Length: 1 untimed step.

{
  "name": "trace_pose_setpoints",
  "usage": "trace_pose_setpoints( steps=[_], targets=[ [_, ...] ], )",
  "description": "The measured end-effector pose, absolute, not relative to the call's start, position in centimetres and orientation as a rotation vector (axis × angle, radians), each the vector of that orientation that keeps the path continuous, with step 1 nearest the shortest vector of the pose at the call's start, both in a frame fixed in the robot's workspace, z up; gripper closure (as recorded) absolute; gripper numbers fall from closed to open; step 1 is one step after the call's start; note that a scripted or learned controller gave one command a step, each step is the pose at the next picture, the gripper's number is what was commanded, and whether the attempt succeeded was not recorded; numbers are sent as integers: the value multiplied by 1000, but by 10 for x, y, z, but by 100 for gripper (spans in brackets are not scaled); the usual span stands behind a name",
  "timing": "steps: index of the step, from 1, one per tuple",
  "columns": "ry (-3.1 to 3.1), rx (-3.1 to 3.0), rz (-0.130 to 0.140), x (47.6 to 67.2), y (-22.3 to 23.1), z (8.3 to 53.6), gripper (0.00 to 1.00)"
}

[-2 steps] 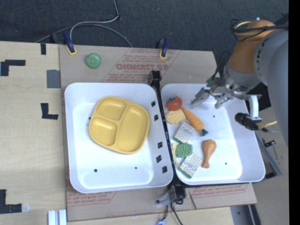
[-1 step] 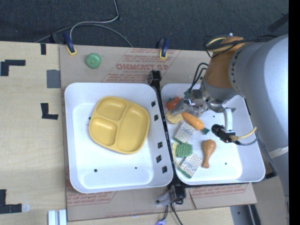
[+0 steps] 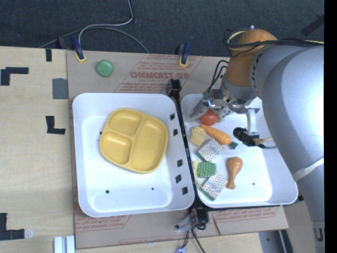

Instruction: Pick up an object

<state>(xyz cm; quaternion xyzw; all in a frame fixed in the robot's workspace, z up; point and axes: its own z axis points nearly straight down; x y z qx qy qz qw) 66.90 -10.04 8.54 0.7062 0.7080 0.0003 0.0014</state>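
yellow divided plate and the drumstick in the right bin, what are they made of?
Yellow plate: looks like moulded plastic, one even colour with a soft sheen and rounded compartment ridges. Drumstick: probably plastic toy food, with a smooth, uniform orange-brown surface and a simplified shape; rubber can't be ruled out from this view.

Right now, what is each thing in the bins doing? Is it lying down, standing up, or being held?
Yellow plate: lying flat, right way up, in the left bin.
Tomato: resting in the right bin, under the pincer.
Carrot: lying down.
Drumstick: lying down.
Green waffle: lying flat.
Green ball: sitting on the cardboard.
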Motion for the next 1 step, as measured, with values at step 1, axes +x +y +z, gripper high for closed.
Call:
trace_pose_setpoints(
  steps=[1],
  targets=[
    [2223,2215,-2,669,-101,96,100]
  ],
)
